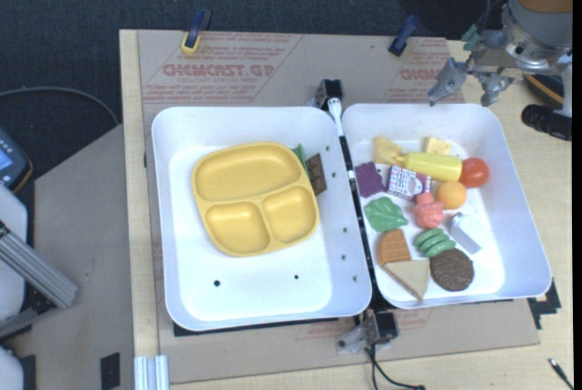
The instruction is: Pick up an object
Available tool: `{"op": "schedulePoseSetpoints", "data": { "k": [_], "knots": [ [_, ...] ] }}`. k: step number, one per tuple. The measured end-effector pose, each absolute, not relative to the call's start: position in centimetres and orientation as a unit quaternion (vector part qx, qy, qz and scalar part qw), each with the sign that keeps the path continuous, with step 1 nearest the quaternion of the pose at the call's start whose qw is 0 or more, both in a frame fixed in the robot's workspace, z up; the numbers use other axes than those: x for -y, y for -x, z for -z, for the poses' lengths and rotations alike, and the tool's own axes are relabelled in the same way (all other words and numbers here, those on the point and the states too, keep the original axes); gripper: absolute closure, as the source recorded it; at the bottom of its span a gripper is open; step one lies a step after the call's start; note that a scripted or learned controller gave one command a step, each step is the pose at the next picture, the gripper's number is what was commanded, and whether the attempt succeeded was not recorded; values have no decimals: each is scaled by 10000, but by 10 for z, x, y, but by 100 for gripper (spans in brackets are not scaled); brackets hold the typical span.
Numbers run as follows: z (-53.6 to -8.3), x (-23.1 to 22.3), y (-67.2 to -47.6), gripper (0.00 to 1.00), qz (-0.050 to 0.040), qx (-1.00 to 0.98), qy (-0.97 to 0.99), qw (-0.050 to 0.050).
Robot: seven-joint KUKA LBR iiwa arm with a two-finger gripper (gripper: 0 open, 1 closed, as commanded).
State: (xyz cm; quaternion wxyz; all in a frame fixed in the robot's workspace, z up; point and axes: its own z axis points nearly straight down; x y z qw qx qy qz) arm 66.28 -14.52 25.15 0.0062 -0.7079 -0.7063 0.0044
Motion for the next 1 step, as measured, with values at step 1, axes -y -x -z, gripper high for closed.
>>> {"op": "schedulePoseSetpoints", "data": {
  "k": [1],
  "knots": [
    [-260, 145, -665, 0, -3, 7071, 7071, 4]
  ]
}}
